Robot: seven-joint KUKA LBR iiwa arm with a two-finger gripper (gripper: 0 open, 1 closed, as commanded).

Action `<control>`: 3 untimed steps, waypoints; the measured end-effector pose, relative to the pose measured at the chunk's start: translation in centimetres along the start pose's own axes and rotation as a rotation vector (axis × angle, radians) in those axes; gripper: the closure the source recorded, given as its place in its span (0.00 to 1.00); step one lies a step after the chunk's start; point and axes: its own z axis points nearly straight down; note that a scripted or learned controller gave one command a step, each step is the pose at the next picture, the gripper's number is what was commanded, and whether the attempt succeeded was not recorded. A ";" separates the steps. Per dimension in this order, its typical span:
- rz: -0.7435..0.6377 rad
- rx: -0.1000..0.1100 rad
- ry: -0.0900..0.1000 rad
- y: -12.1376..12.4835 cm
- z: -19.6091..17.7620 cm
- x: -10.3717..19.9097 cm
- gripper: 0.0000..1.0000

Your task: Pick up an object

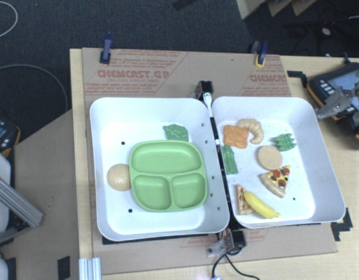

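Pincer (337, 105) sits at frame's right edge, jaw state can't tell; banana (260, 205) lies lower-left of it, long axis slanting down-right.

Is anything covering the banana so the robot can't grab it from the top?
Nothing lies on top of the banana. It rests near the front of the right bin, open from above. A pizza slice sits close behind it, and a thin toy strip touches its left end, so space there is tight.
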 end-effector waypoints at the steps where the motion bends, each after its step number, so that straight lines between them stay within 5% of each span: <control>1: -0.001 0.014 0.001 0.1 -0.1 0.1 1.00; 2: 0.009 0.034 0.006 -1.3 12.7 -7.0 1.00; 3: -0.005 0.032 0.010 3.3 32.3 -0.2 1.00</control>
